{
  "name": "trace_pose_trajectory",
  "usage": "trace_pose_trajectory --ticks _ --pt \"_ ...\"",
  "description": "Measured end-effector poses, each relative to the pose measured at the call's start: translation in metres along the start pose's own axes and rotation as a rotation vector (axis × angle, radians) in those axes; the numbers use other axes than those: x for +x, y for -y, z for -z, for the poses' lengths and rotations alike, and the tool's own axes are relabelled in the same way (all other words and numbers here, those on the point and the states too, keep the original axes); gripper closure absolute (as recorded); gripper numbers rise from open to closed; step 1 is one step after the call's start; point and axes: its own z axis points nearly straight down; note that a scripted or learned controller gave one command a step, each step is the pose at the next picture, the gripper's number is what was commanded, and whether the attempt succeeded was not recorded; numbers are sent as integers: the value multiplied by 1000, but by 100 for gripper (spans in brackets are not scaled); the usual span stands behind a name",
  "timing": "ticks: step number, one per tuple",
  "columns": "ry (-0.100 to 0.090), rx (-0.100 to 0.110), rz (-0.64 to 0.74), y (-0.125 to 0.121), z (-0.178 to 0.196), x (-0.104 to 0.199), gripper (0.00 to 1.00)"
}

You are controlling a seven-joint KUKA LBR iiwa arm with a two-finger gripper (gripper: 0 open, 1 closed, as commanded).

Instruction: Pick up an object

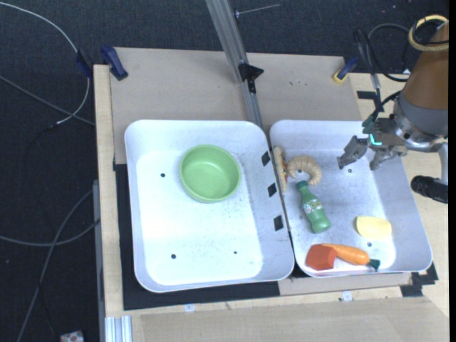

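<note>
Grey arm with orange band enters from the right; two-finger gripper (363, 157) hangs over the upper right part of the right shallow white bin (399, 191); fingers spread apart, nothing between them.

Right bin contents: small green plastic bottle with white label (313, 209) lying on its side near the bin's middle-left; tan curved croissant-like toy (302, 167) just above the bottle's cap end, close by the bin's left wall; pale yellow rounded piece (373, 227) toward the lower right; orange toy carrot with dark green tip (350, 254) lying along the lower edge; red-orange wedge-shaped piece (321, 258) touching the carrot's left end.

Gripper sits above and right of the bottle and croissant, apart from both.

Left shallow white bin (149, 212): light green round plastic bowl (209, 172) upright in its upper middle.

Bins sit side by side on a tan wooden bench (178, 84); blue clamp (112, 61) at the bench's upper left corner; slanted grey metal rail (228, 27) running down to the gap between the bins.
</note>
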Motion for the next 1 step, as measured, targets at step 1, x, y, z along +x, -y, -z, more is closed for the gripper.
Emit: trace_pose_trajectory --ticks 1 --pt "1 -6 1 -1 3 0 0"
